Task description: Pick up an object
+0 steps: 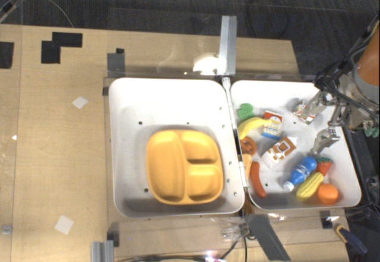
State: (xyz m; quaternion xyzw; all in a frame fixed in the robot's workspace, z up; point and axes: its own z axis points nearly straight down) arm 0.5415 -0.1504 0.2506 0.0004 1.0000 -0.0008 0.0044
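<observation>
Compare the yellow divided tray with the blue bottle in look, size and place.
The yellow divided tray is far larger than the blue bottle. The tray lies flat in the left bin; the bottle lies slanted among toys in the right bin. The tray is all yellow; the bottle is blue with a white end.

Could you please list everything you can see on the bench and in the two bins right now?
bins: 2, white, side by side on the bench
divided plate: 1, yellow, left bin
banana: 1, yellow, right bin, upper left
green toy: 1, green, above banana
hot dog: 1, red, right bin, lower left
bottle: 1, blue, right bin, lower middle
corn: 1, yellow, beside bottle
orange: 1, orange, lower right corner
gripper: 1, grey, over right bin
</observation>
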